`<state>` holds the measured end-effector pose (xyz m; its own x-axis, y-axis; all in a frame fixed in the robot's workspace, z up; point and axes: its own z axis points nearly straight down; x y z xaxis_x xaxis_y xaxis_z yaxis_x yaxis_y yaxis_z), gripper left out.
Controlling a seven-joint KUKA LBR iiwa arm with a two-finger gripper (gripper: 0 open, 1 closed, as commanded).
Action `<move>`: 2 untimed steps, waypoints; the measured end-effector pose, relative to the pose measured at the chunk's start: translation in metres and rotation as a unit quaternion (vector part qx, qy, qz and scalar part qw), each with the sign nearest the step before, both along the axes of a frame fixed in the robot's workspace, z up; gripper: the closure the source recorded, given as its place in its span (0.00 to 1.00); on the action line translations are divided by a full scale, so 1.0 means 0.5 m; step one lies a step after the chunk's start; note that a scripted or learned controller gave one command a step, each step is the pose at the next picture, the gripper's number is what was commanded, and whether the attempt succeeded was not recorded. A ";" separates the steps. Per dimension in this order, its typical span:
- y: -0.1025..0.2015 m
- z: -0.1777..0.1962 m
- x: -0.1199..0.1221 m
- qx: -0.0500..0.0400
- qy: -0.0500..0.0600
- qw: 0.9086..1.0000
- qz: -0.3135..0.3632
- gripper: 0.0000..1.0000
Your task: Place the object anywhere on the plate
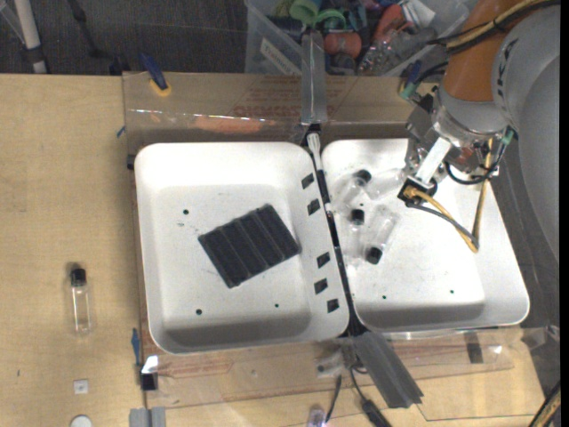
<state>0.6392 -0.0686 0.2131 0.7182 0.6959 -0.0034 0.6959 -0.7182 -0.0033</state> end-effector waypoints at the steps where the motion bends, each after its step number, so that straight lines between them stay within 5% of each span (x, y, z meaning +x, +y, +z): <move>1: 0.002 0.020 0.001 0.000 0.000 1.000 0.001 1.00; 2: 0.038 -0.058 0.034 0.001 -0.001 0.997 0.083 1.00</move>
